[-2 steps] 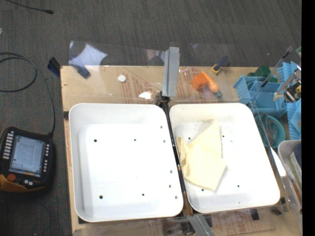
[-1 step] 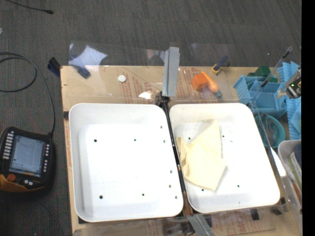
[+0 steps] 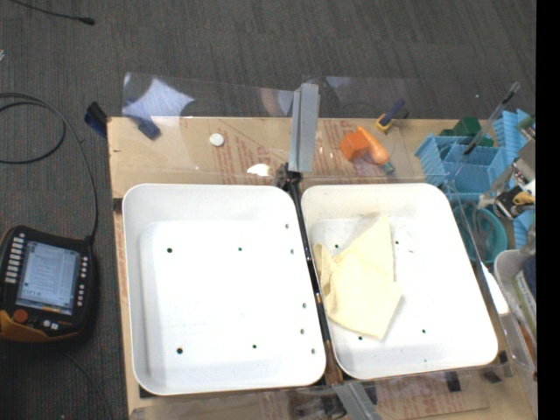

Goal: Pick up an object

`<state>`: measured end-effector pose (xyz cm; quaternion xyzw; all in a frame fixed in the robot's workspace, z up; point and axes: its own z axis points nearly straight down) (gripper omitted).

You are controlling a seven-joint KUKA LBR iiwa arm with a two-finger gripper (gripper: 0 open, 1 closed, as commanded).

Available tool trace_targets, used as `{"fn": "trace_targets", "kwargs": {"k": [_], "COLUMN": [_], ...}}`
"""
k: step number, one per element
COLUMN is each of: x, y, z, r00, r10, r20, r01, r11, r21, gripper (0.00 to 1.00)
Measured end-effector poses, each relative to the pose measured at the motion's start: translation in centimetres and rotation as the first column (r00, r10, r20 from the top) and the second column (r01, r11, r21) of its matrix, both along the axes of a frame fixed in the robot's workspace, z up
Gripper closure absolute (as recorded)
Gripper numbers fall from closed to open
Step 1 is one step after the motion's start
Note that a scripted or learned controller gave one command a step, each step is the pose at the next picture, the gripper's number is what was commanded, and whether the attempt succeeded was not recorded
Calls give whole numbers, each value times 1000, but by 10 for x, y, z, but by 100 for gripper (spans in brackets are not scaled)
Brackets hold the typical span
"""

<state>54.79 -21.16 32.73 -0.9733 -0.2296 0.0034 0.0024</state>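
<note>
A pale yellow, crumpled cloth (image 3: 363, 278) lay flat in the right shallow white bin (image 3: 455, 234), pressed against its left wall. The left shallow white bin (image 3: 140, 234) sat just beside it on the brown tabletop (image 3: 245, 147). The pincer's state: cannot tell.

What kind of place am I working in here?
Probably a robotics lab: a teach pendant on carpet, two white bins on a bench, a pale cloth as test object.
</note>
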Motion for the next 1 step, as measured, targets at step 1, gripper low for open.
{"fn": "trace_targets", "kwargs": {"k": [1], "x": [10], "y": [-1], "z": [29], "r00": [1000], "r10": [-25], "r20": [2], "r01": [25], "r11": [1000], "r21": [-1], "gripper": [0]}}
